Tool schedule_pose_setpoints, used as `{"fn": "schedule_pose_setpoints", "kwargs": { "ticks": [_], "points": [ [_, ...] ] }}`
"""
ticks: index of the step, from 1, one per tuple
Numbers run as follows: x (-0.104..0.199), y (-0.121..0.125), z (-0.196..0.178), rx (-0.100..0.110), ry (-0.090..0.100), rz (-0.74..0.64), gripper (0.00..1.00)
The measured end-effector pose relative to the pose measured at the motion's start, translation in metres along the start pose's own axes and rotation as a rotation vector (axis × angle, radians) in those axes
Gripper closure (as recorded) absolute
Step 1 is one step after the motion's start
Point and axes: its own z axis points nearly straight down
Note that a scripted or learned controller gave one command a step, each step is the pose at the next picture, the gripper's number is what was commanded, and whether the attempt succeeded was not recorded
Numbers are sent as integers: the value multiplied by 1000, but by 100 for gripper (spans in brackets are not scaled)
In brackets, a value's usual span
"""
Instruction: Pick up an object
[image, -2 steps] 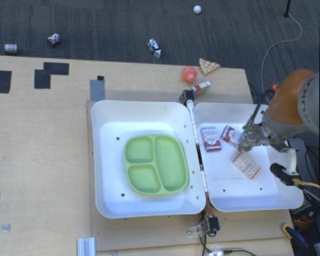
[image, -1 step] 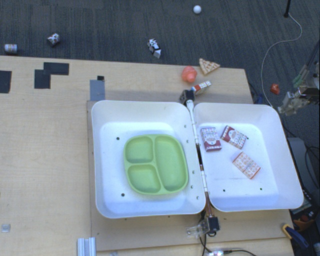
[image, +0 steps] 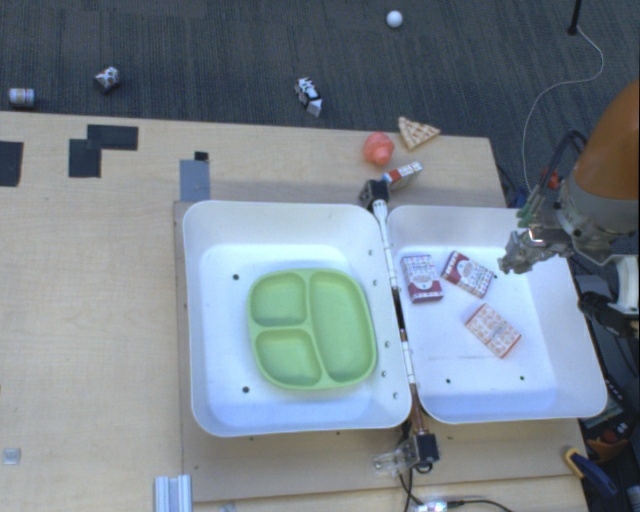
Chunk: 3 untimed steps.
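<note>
In the right bin (image: 560, 400) the nearest thing is a small pink patterned packet (image: 492, 330) lying flat, and a little farther lie a red-and-white packet (image: 468, 274) and a red carton (image: 422, 278), close together near the bin's far left part. The left bin (image: 205, 300) holds a green divided tray (image: 312, 328). The gripper (image: 520, 252) hangs above the right bin's far right side, near the red-and-white packet but apart from it, and I cannot tell how far it is open; nothing is seen in it.

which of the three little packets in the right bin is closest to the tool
The red-and-white packet at the upper middle; it lies just left of the tool.
</note>
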Motion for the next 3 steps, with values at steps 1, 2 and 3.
{"fn": "schedule_pose_setpoints", "kwargs": {
  "ticks": [1,2,3],
  "points": [
    [-57,15,-90,-6,-4,2,100],
    [-7,-4,28,1,0,0,100],
    [-56,30,-71,-7,-4,2,100]
  ]
}}
